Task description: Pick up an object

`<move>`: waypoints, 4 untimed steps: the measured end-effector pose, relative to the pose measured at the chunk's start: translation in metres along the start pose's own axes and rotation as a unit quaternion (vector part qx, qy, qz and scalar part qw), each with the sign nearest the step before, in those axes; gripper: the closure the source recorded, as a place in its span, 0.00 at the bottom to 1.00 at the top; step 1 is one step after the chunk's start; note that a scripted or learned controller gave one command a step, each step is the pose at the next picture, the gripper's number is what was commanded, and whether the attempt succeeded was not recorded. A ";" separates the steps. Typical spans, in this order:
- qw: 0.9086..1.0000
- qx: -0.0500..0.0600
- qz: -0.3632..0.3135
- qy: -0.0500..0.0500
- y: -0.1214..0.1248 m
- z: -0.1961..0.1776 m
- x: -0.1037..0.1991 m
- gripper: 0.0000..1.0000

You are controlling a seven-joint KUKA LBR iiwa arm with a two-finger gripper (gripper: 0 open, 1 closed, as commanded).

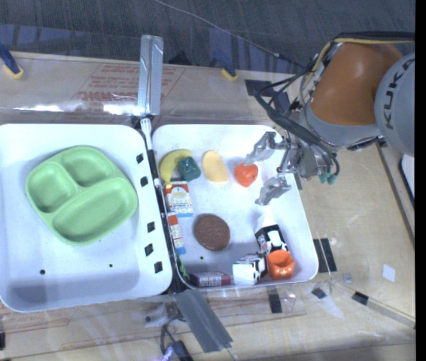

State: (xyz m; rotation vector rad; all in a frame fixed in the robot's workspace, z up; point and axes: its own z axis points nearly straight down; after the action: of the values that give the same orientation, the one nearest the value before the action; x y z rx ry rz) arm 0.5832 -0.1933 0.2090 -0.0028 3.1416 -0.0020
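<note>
My gripper (pixel 267 170) hangs over the right bin (pixel 297 224) near its right side, fingers (pixel 262 147) spread apart with nothing between them. A small red-orange piece (pixel 247 174) lies just to the left of the fingers. Further left sit a pale yellow piece (pixel 214 166), a banana (pixel 169 164) and a small teal thing (pixel 190 168). A brown round disc (pixel 211 232) lies in the bin's middle. An orange object (pixel 280 265) and a black-and-white item (pixel 270 239) rest in the near right corner.
The left bin (pixel 17 277) holds a green divided plate (pixel 82 192). A small carton (pixel 178 199) and a white packet (pixel 246 270) lie in the right bin along the divider and the near wall. Cables trail from the wrist at the right.
</note>
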 end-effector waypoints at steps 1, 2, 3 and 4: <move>0.994 0.000 -0.109 -0.002 -0.015 0.116 -0.016 0.00; 0.992 0.000 -0.129 -0.001 -0.016 0.116 0.045 0.00; 0.986 -0.001 0.168 -0.002 0.070 0.116 -0.024 0.00; 0.980 0.000 0.201 0.000 0.045 0.117 0.055 0.00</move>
State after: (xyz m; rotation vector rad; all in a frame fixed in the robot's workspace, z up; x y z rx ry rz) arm 0.5280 -0.1490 0.0919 0.6301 3.0779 -0.0012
